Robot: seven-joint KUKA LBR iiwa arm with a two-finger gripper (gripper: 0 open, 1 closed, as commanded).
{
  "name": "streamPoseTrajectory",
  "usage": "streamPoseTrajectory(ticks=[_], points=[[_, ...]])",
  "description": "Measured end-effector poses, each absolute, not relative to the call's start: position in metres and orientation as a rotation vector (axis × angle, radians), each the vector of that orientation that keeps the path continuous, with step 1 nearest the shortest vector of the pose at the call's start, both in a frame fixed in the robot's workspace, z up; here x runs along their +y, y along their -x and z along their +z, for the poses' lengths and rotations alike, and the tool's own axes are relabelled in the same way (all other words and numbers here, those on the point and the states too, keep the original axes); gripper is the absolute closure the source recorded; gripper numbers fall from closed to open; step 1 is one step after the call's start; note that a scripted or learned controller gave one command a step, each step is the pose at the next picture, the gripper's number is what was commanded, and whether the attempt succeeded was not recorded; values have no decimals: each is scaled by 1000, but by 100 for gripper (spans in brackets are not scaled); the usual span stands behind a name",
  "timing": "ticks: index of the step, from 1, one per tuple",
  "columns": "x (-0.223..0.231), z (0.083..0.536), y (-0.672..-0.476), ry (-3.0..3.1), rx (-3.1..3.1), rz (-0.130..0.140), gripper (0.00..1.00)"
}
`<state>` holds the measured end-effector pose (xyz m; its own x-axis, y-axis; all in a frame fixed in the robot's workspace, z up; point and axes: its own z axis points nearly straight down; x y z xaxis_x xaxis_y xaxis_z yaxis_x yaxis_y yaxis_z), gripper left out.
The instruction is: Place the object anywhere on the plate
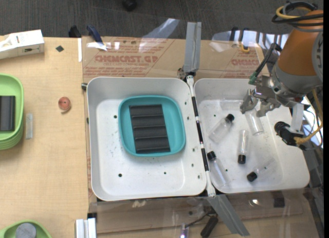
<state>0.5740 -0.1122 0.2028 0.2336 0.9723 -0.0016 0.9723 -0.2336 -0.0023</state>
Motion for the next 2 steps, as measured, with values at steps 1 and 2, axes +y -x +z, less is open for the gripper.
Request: streamPoseTrajectory(ticks=[1, 2], points=[[-112, 203, -574, 2467, -1944, 4, 0], [-142, 291, -555, 2575, -1799, 5, 0]])
